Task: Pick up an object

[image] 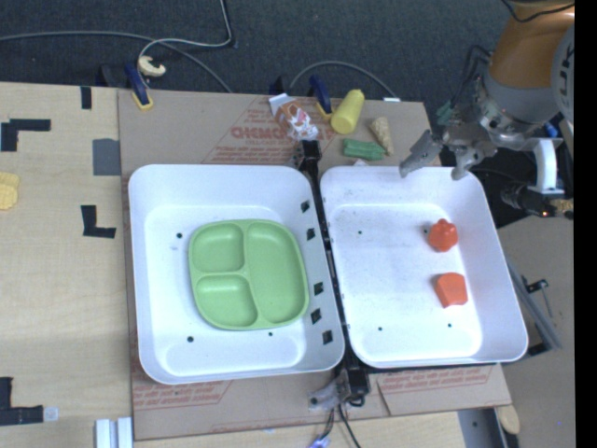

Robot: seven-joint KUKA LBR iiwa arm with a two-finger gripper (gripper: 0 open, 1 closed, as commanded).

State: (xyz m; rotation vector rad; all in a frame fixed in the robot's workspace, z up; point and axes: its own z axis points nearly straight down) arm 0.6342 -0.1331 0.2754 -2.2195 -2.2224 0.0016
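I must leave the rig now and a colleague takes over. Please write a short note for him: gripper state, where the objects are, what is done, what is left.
Gripper: open, nothing between its fingers, above the far rim of the right bin.
Right bin: two orange objects near its right side, the rounder one farther back, the blockier one nearer the front. They lie apart.
Left bin: a green divided plate.
Done: nothing picked up yet.
Left: lower onto one object, probably the rounder orange one since it is closer to the gripper, close and lift.
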